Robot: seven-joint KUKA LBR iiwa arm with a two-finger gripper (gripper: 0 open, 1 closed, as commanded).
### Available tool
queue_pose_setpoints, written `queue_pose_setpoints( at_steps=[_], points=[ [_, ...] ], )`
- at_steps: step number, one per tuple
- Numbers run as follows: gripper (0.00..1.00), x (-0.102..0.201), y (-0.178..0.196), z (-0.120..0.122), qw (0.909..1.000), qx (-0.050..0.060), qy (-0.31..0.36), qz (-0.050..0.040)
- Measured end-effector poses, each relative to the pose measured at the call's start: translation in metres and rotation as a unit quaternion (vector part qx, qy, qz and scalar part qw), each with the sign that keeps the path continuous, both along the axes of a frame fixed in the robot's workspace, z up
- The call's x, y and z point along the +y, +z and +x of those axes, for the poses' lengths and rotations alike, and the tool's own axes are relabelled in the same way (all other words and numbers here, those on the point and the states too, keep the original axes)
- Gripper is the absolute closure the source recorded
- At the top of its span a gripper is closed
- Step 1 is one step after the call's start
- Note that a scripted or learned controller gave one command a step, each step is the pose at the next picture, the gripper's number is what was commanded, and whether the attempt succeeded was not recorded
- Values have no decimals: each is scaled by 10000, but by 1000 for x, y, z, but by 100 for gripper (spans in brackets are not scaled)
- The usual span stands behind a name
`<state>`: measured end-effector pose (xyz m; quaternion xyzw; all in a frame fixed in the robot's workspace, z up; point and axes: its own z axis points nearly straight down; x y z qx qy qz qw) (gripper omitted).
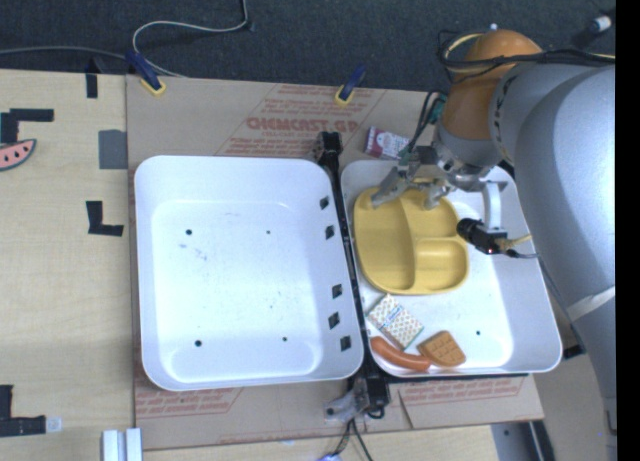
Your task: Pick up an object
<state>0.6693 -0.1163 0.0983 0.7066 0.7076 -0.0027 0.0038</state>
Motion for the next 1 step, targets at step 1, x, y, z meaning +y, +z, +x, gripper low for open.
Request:
queue_pose_setpoints(
  at_steps=[1],
  points=[
    [0, 12, -10, 0, 10000, 6, -4, 16]
  ],
)
